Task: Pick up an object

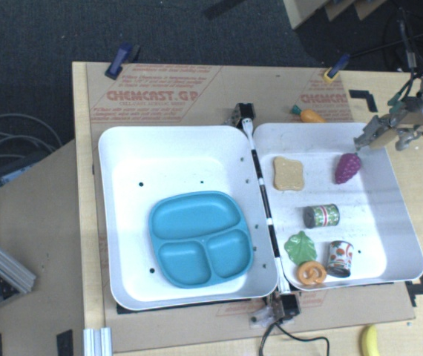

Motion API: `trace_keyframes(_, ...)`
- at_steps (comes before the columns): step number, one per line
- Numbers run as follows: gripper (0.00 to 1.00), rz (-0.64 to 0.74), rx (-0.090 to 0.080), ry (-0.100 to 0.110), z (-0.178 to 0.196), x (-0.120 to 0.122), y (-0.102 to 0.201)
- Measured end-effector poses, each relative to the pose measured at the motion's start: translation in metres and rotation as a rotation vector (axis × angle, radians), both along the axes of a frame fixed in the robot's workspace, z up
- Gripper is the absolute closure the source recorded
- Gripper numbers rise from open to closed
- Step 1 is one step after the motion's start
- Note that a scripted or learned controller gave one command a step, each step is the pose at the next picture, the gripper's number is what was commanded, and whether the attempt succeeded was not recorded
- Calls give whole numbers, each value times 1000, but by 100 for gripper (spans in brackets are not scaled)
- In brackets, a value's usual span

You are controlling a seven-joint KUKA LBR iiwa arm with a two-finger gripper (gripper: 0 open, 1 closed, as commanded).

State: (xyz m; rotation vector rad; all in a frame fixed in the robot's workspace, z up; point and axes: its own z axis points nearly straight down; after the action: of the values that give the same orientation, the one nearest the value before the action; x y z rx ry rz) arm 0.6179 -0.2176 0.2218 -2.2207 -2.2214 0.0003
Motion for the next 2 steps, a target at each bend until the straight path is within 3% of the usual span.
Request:
trace_keyframes(1,0,2,6,5,-139,48,9)
trace_keyframes(2,0,4,9,-1,-136,18,-1)
